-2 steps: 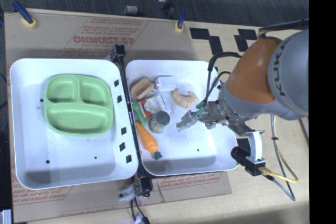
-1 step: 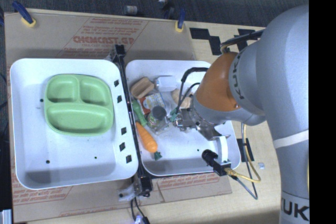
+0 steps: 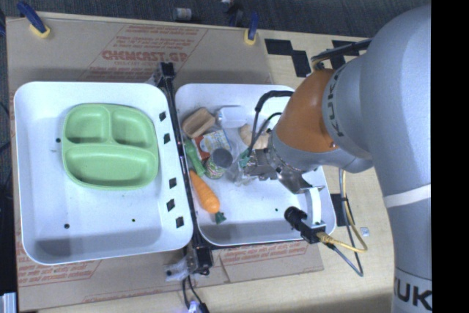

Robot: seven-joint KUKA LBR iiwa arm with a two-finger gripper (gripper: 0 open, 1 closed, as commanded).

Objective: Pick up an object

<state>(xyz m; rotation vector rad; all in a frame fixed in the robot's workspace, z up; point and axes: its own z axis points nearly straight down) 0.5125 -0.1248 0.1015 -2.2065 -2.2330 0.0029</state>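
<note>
Over the right bin, camera view:
Arm: the grey arm (image 3: 388,106) reaches in from the right, its orange band (image 3: 308,117) above the wrist, bent down over the middle of the right bin (image 3: 249,231).
End effector: the end effector (image 3: 253,161) sits low among the cluster of things in the right bin; its state cannot be told, since the wrist body hides that part.
Carrot: an orange carrot (image 3: 205,194) lies along the left wall of the right bin, tip pointing toward the bin's near edge, apart from the end effector.
Green stick: a thin green item (image 3: 192,156) lies just above the carrot, beside the same wall.
Brown block: a tan, box-like piece (image 3: 196,121) rests tilted near the bin's far-left corner.
Round can: a small item with a dark round top (image 3: 220,156) stands between the green stick and the end effector, near the latter.
Clear item: something pale and see-through (image 3: 231,117) lies just beyond the can; its kind is unclear.
Left bin: the left bin (image 3: 44,231) holds a light green divided plate (image 3: 110,146), lying flat toward its far half.
Table: the table (image 3: 146,48) carries both bins side by side on printed brown cardboard, with blue clamps (image 3: 33,18) at its far edge.
Cables: a black cable and a yellow cable (image 3: 344,245) trail off the right bin's near-right corner.
</note>
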